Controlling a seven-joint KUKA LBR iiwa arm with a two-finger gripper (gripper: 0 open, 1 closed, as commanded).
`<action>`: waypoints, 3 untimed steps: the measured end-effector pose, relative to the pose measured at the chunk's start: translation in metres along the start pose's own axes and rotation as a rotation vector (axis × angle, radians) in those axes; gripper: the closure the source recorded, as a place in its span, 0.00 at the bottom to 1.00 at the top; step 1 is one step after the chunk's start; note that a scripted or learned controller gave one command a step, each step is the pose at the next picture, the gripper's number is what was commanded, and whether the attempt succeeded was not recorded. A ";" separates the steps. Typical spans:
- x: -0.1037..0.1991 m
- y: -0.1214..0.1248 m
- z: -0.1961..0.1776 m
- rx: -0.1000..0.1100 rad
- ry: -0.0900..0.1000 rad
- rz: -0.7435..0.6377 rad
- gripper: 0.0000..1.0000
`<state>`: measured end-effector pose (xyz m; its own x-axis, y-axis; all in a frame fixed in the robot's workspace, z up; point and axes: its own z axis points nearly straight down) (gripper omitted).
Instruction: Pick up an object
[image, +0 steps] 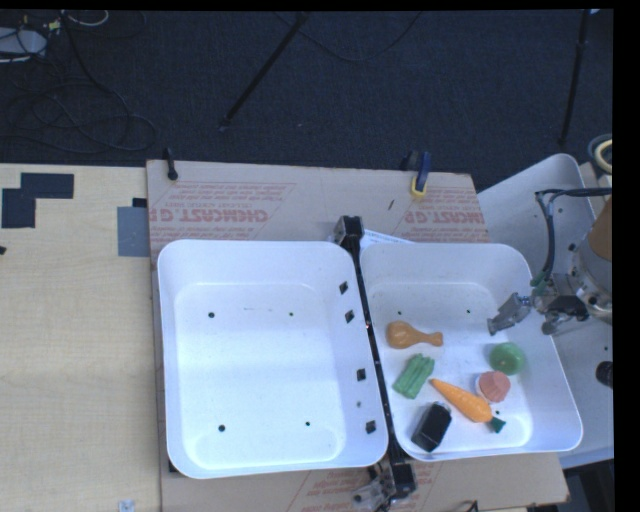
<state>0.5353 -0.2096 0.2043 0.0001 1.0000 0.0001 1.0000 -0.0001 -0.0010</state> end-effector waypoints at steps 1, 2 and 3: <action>-0.002 0.007 0.122 0.001 0.000 0.000 0.00; 0.211 0.055 0.012 -0.008 0.007 -0.018 0.00; 0.248 0.112 -0.062 -0.010 0.002 -0.005 0.00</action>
<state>0.6470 0.0382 0.2658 -0.0051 1.0000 0.0016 0.9999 0.0051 0.0093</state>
